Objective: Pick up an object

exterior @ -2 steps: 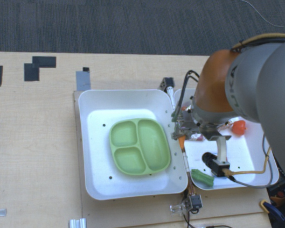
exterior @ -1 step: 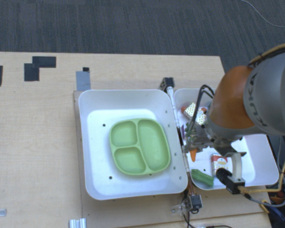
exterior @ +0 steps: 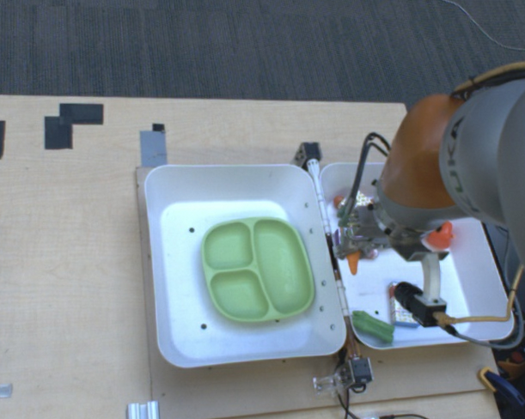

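Note:
My gripper (exterior: 353, 235) hangs low over the left side of the right bin (exterior: 471, 279), close to the wall shared with the left bin. A small orange carrot-shaped piece (exterior: 354, 263) lies just below it, touching or nearly touching the gripper's tip. A green rounded object (exterior: 373, 327) rests in the bin's front left corner. An orange-red object (exterior: 440, 236) peeks out from under the arm at the right. A small flat multicoloured item (exterior: 405, 316) lies near the front. The grey arm with its orange band (exterior: 424, 160) hides the back of this bin.
The left bin (exterior: 174, 276) holds a pale green divided plate (exterior: 258, 270) with three compartments. A small red bit (exterior: 339, 200) shows by the dividing wall at the back of the right bin. Dark tape marks (exterior: 70, 125) lie on the bench at the far left.

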Controlling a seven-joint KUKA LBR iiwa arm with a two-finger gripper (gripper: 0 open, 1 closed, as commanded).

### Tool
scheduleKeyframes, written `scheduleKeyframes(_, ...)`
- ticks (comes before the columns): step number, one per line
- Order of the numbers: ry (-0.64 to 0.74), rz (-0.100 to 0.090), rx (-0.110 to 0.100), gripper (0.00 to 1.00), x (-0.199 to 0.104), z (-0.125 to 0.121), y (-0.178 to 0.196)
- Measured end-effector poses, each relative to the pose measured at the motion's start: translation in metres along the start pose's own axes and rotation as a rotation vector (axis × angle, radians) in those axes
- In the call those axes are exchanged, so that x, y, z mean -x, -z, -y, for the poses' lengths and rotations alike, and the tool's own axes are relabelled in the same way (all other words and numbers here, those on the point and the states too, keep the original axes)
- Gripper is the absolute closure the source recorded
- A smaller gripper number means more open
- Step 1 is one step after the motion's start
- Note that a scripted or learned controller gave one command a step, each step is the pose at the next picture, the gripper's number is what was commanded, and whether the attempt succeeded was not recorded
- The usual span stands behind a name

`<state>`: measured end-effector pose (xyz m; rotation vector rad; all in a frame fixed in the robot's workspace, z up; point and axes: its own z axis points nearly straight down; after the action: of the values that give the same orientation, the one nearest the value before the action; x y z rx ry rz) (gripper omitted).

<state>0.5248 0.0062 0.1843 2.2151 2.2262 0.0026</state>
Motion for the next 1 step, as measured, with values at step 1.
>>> scheduleKeyframes(1, -0.001, -0.001, -0.001, 1.00, -0.0078, 0.0378, 0.0221)
